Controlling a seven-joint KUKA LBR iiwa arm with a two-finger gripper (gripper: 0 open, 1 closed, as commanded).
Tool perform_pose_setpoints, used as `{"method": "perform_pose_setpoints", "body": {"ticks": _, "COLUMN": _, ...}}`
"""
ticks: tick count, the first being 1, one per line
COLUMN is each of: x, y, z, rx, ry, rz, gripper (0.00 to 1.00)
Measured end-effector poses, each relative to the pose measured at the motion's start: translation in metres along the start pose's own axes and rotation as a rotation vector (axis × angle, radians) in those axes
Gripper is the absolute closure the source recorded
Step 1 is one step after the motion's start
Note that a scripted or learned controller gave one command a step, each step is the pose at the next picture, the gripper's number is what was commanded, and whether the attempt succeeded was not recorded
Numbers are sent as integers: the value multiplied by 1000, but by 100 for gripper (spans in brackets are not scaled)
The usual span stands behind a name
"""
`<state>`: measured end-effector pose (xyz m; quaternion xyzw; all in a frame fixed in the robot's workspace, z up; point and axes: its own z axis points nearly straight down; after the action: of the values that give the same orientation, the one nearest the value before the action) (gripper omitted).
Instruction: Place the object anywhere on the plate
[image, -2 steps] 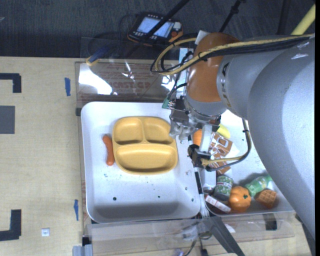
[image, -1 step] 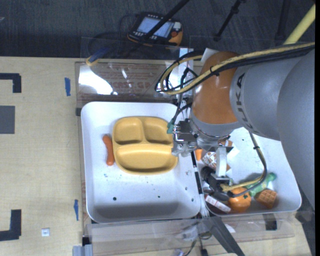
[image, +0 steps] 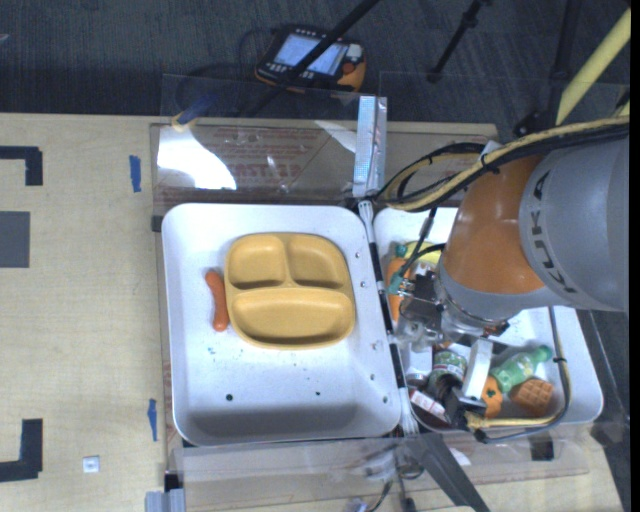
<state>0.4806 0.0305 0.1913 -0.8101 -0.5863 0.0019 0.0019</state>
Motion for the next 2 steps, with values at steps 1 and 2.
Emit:
{"method": "perform_pose_setpoints", "body": {"ticks": 1, "x": 67, "y": -24, "z": -36, "rx": -4, "ry": 0, "rz": -55, "gripper": 100}}
{"method": "perform_pose_setpoints", "body": {"ticks": 2, "x": 141, "y": 56, "z": -18, "rx": -5, "ry": -1, "rz": -120, "gripper": 100}}
